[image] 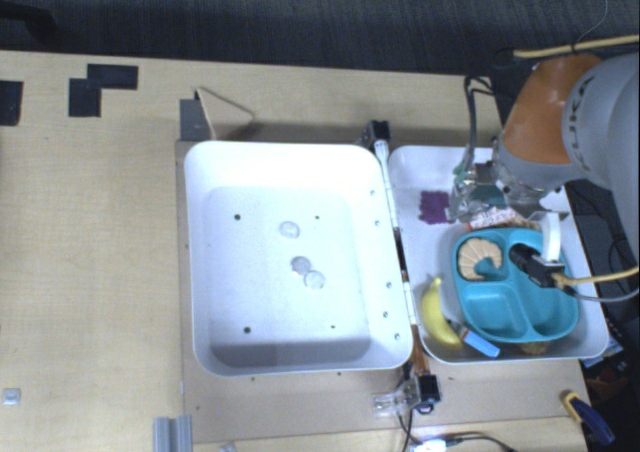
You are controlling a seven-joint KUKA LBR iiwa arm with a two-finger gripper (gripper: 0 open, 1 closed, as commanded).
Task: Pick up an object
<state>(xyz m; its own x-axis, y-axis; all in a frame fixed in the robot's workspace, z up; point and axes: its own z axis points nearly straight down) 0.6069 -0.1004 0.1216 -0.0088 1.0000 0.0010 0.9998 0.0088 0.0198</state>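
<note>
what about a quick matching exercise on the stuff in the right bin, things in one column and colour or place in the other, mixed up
Things:
1. divided tray
2. banana
3. flat patch
4. gripper

Descriptions:
A. purple, on the bin floor near the bin's far left
B. yellow, against the bin's left wall
C. low over the bin's far end, beside the purple patch
D. turquoise, with compartments

Pairs: 1-D, 2-B, 3-A, 4-C

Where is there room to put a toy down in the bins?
The left bin has a bare white floor between its four walls. The right bin is crowded: a blue tray, a yellow banana and the gripper, with bare floor around the purple piece.
</note>
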